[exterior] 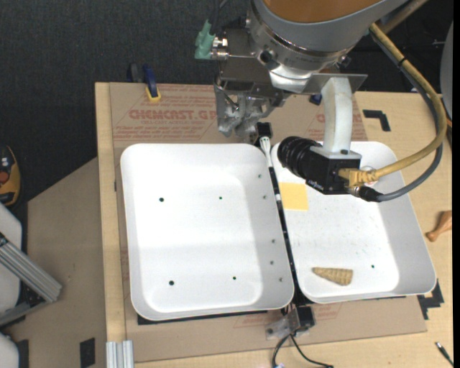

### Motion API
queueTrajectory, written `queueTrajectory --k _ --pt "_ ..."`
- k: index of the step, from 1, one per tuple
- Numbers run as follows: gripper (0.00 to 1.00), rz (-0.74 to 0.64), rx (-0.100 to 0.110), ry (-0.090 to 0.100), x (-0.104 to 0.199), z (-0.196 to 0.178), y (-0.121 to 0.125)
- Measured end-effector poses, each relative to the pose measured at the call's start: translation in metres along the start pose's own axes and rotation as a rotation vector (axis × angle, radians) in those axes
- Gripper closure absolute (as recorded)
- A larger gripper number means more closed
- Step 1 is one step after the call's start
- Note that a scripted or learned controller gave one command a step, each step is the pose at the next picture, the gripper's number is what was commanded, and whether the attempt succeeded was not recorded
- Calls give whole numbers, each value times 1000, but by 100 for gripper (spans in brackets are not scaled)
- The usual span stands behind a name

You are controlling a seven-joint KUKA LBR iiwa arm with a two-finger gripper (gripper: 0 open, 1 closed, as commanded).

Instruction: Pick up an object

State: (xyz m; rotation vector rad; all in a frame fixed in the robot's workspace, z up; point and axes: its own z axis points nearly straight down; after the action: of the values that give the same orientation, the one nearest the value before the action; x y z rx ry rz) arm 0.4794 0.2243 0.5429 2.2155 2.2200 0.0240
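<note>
End effector [244, 118] above bins' far edge

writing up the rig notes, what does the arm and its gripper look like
The arm is grey with an orange band above the wrist. The gripper is bare grey metal with a green connector beside it. A black cylinder on a white bracket hangs alongside, trailing tan and black cables.

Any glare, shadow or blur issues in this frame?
Camera view: the left bin has a bright washed-out patch across its lower floor, with softer shade toward its top; the arm near the lens is out of focus; the yellow square and tan cone in the right bin are sharp.
</note>
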Motion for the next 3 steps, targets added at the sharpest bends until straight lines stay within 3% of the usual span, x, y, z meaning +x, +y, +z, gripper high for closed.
queueTrajectory --k 1,2,3 --pt "100 4 26 -12 -1 121 -3" --pt "100 1 1 0 0 7 0" --pt "0 0 15 -7 0 14 -1"
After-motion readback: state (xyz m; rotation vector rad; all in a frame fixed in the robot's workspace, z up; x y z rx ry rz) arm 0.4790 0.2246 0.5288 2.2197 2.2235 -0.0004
